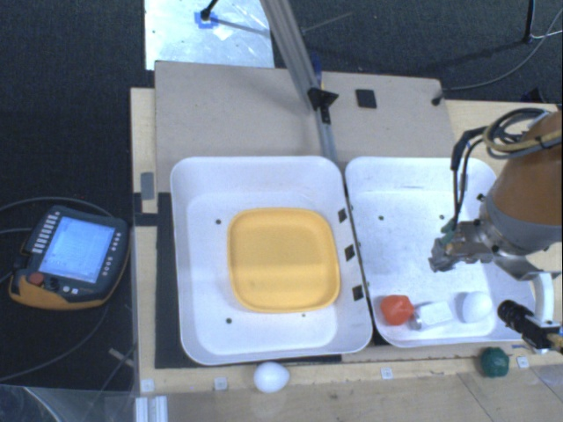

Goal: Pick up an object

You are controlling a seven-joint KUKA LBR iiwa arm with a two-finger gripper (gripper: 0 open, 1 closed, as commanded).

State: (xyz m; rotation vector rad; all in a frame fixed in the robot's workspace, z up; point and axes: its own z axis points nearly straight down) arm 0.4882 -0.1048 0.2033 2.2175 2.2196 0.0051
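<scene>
Near right bin's front, white bottle [433, 314] lying seemingly left-right, red cap [396, 309] leftward

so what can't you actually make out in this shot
- Gripper, camera view: too dark and blurred to tell open from shut.
- Small whitish thing between the red object and white ball: too small to identify.
- Arm: cut off by the right edge.

A square yellow plastic plate [284, 259] lies in the left white bin [195, 236]. At 6 o'clock in the right white bin [396, 192] lie a red block [395, 309] and a white ball [474, 306].
</scene>
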